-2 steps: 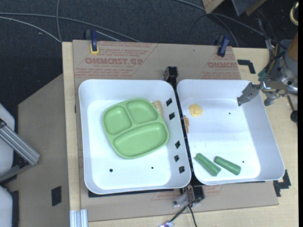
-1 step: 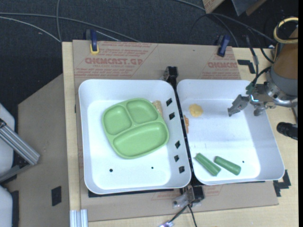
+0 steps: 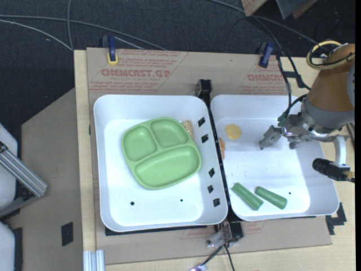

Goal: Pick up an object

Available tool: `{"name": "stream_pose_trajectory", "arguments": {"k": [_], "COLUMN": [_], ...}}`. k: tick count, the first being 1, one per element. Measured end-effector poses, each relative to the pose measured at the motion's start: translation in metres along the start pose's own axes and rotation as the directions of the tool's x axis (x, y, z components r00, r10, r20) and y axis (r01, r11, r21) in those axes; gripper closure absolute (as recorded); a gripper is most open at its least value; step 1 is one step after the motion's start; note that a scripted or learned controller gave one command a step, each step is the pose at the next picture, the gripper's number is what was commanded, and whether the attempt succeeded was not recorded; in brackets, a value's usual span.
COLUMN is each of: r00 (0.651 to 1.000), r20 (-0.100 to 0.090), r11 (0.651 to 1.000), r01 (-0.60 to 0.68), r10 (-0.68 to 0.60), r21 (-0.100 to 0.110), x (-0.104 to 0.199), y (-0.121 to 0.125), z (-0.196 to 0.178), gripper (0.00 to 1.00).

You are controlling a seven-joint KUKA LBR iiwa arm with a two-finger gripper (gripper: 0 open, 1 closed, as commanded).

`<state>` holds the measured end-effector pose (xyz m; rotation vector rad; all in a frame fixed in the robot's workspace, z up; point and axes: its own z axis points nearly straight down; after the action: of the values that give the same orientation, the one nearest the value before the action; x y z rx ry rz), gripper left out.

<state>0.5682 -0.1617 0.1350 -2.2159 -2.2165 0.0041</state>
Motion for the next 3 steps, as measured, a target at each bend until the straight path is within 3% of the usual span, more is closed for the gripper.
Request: {"name": "stream_pose_trajectory", "arguments": {"k": [1,2,3], "r00": [1.000,1.000,1.000], "r20": [0.000,0.002,0.006], "r11": [1.000,1.000,1.000], "r01": [0.000,0.000,0.000], "r10": [0.000,0.000,0.000], "r21": [0.000,-0.008,-0.014], "x": [0.001,0.000,-0.004], "y": [-0.001,0.001,0.001], "z": [0.053,0.038,-0.026], "gripper": [0.00,1.00,1.00]}}
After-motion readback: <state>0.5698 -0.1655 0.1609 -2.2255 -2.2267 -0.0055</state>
